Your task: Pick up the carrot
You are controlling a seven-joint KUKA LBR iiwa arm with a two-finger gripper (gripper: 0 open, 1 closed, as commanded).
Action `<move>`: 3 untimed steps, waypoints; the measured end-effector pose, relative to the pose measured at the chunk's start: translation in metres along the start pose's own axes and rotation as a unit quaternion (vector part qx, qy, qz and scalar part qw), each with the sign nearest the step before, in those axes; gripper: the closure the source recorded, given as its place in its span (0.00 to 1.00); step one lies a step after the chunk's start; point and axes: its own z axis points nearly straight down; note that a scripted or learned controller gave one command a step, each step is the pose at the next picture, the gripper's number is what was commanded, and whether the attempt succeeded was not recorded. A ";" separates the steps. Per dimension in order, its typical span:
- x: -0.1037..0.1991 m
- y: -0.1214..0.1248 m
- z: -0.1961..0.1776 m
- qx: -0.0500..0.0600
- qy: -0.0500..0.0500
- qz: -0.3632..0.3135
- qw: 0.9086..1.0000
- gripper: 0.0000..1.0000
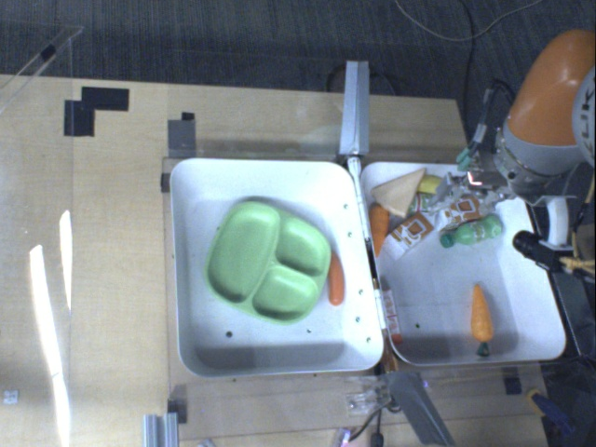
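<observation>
Gripper (468, 186): seen at the top right of the right bin, under the grey wrist and the orange band; whether it is released or clenched cannot be told, as the tip is lost among the clutter beneath it.
Arm (557, 96): entered from the right edge, with the orange band uppermost in view, directly behind the gripper.
Right bin (531, 343): white and shallow; the gripper is placed over its far corner.
Carrot (480, 315): lain on the bin floor well below the gripper in view, near the bin's front wall, orange with a dark green end pointed to the front; it is apart from the tool.
Second carrot (378, 227): lain to the left of the gripper, against the right bin's left wall.
Third carrot (336, 281): found further left of the gripper, in the left bin, just beside the green tray.
Green tray (268, 261): a three-compartment dish set in the middle of the left bin (186, 250), well apart from the gripper.
Clutter: a wedge-shaped tan item (400, 190), a small printed packet (411, 232) and a green bottle-like item (471, 232) are grouped just beside and below the gripper.
</observation>
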 end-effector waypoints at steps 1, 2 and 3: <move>-0.046 -0.040 0.071 0.001 0.000 0.028 1.000 0.00; -0.064 -0.105 0.118 -0.003 -0.001 0.086 0.996 0.00; -0.063 -0.102 0.106 -0.007 0.000 0.084 0.996 1.00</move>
